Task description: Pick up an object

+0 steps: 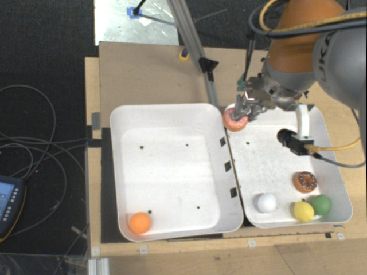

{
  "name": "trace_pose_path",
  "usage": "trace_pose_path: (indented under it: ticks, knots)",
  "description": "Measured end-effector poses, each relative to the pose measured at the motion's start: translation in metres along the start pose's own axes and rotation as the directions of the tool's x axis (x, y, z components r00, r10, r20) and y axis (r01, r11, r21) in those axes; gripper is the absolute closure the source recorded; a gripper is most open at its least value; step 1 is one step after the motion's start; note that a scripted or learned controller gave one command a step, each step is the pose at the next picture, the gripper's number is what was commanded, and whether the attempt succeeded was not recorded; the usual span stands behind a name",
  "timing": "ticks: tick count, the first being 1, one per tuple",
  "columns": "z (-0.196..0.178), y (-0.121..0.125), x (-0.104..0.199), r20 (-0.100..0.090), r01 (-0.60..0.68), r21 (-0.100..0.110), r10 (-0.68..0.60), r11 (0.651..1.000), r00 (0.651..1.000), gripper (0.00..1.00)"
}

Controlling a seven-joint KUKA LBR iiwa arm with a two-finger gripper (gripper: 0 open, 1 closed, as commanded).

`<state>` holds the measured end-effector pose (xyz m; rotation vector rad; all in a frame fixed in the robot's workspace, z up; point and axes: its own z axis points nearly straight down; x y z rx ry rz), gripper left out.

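Pink frosted doughnut toy [235, 120] at the gripper [245, 105], over the far corner of the right white bin [338, 211].

We cannot tell whether the gripper is spread or pinching — the doughnut sits just below it, near the wall shared with the left white bin [123, 119]. We judge the lift should go straight up and slowly, away from this wall. The doughnut is round, so it has no clear long axis; it seems tilted, its frosted face toward the camera.
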<state>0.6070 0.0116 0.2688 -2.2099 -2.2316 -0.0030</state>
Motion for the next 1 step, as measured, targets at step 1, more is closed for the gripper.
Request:
trace_pose_path:
  ticks: [1]
  knots:
    - [0.0052, -0.0031, 0.0464, 0.000, 0.000, 0.000, 0.000, 1.000, 1.000, 1.00]
